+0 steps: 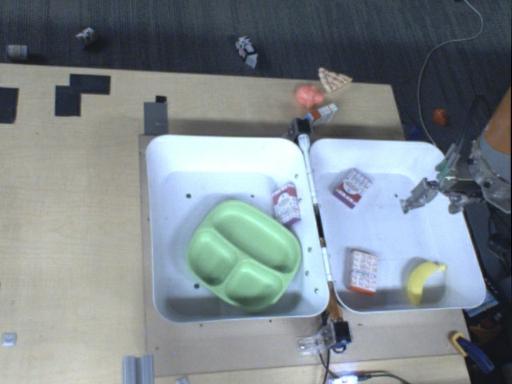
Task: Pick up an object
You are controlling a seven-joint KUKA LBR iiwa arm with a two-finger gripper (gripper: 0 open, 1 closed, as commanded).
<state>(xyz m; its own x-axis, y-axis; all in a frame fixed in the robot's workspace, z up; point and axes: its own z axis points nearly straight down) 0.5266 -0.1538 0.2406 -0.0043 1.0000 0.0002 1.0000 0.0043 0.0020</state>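
Observation:
In the right bin (376,214) lie a small red-and-white box (352,187) near the back, a second red-and-white carton (363,271) toward the front, and a yellow banana (422,280) at the front right. A green divided plate (244,252) fills much of the left bin (172,214), with a red-and-white packet (286,204) beside its far right edge. My gripper (434,196) hangs over the right side of the right bin, open, with nothing between its fingers. It is above and behind the banana, to the right of the boxes.
On the bench behind the bins lie a pink lump (309,96), a pizza-slice toy (334,79) and a small red-and-white item (322,114). Black cable and clips sit along the seam between the bins. Small bits of litter lie on the dark floor beyond.

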